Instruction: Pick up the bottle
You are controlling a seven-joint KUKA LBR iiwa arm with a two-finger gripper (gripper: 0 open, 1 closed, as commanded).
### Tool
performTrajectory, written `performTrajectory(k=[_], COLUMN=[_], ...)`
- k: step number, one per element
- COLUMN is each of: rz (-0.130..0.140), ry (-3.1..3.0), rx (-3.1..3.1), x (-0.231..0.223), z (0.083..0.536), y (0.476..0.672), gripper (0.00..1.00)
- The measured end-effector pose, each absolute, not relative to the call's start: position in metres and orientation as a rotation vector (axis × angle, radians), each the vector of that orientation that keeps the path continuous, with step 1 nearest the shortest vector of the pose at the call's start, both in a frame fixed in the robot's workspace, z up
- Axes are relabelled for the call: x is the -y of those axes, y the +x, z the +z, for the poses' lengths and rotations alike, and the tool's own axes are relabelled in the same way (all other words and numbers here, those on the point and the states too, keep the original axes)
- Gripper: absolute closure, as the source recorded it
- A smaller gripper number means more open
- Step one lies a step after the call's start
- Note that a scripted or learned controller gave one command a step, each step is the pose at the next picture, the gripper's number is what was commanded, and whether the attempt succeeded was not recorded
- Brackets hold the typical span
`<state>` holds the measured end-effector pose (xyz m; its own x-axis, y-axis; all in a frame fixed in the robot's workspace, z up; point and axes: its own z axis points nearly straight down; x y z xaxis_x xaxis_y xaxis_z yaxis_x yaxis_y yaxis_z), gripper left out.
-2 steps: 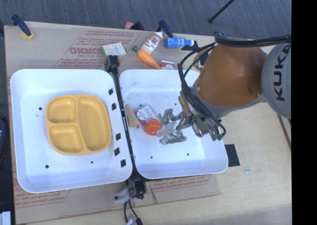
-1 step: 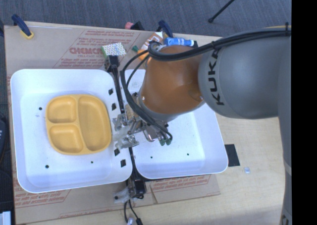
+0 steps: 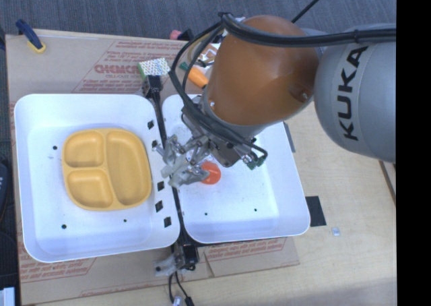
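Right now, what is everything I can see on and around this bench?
White bins: two, side by side on the bench.
Divided plate: one, yellow, in the left bin.
Small object: one, orange-red, in the right bin beside the gripper; too hidden to identify.
Cardboard sheet: one, brown, under the bins.
Clip: one, blue and yellow, at the cardboard's top-left corner.
Arm: one, grey with orange band.
Gripper: one, over the right bin.
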<state>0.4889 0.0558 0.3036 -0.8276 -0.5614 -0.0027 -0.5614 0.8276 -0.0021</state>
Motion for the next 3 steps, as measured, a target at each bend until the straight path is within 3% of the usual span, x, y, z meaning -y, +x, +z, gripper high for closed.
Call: performTrajectory(k=[1, 2, 3], rz=[-0.001, 0.000, -0.002], ry=[-0.289, -0.419, -0.574], rx=[-3.131, -3.117, -3.087], x=[0.005, -0.022, 0.008], z=[0.217, 0.191, 0.262], y=[0.487, 0.488, 0.488], gripper=[1.00, 1.00, 1.00])
